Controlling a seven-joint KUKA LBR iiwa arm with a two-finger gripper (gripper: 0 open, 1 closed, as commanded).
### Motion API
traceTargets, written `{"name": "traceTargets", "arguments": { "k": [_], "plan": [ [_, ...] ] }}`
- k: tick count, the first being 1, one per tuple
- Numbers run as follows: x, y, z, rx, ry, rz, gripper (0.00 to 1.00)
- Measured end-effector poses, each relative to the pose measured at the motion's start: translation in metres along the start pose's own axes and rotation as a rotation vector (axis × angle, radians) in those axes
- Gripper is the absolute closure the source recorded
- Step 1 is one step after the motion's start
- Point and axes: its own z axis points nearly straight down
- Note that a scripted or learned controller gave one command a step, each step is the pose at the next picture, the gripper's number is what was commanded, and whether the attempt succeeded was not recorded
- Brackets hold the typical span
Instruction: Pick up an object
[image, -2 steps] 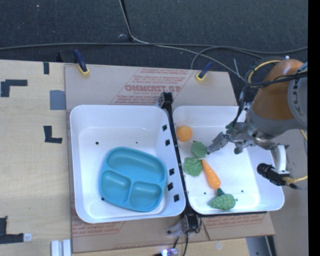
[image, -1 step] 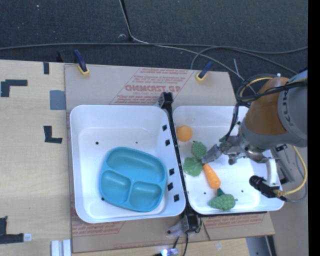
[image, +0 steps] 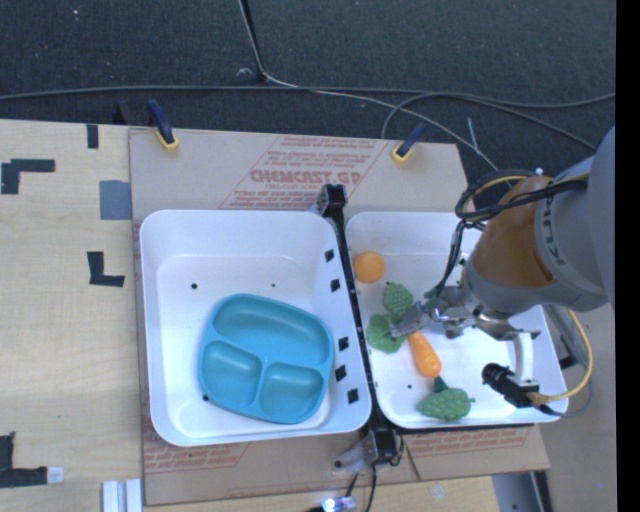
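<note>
The right bin (image: 400, 232) holds several toy foods. An orange ball (image: 369, 266) lies near its left wall. Below it sit a green broccoli piece (image: 397, 297) and a green leafy piece (image: 381, 334). A toy carrot (image: 425, 355) lies mid-bin, and another green piece (image: 445, 403) rests near the front wall. My gripper (image: 415, 322) reaches in from the right, low over the bin. Its tip sits between the broccoli piece and the top of the carrot, close to both.
The left bin (image: 170, 240) holds a blue divided plate (image: 266, 357). A black divider strip (image: 343, 290) separates the two bins. Cables run from the arm over the right bin's right side. Cardboard lies under both bins.
</note>
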Motion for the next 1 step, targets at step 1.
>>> {"name": "traceTargets", "arguments": {
  "k": [1],
  "plan": [
    [0.0007,0.0016,-0.0137,-0.003,0.001,-0.002,1.0]
  ]
}}
